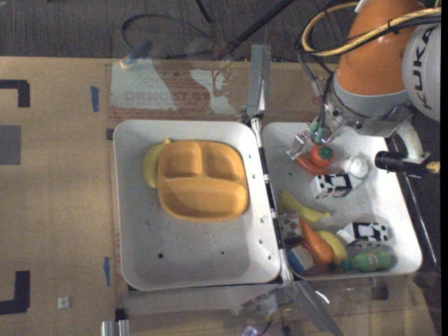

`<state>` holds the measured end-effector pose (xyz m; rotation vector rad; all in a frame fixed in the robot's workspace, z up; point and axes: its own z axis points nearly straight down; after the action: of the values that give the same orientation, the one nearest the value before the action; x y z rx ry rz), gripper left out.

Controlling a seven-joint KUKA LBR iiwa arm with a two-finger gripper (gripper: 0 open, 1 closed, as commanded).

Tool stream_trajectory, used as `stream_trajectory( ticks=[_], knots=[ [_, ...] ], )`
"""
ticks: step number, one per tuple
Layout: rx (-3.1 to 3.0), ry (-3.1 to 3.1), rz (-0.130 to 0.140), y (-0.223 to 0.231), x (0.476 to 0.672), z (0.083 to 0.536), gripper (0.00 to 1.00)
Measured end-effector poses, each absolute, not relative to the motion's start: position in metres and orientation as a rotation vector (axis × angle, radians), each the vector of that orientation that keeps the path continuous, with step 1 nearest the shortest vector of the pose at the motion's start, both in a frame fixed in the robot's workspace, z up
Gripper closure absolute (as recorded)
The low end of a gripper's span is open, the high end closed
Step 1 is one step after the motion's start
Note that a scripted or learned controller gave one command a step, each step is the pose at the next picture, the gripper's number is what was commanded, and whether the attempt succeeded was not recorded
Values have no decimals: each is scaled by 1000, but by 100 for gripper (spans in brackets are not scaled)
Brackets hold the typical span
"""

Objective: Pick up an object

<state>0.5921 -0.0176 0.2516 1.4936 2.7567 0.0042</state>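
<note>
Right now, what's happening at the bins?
The arm's gripper is low over the far corner of the right bin, right at an orange-red toy. A grasp can't be confirmed. Bananas, cow-patterned boxes and a green bottle lie nearby. The left bin holds an orange tray.

The counter is a flat brown surface with black marks and small pieces of blue tape. Two white bins lie directly on it, touching side by side: the right bin under the hand, the left bin well away from it.
</note>
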Motion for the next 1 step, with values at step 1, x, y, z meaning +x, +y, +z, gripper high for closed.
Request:
stream_trajectory(
  ticks=[1],
  knots=[
    [1487,2753,8,-17,593,262,100]
  ],
)
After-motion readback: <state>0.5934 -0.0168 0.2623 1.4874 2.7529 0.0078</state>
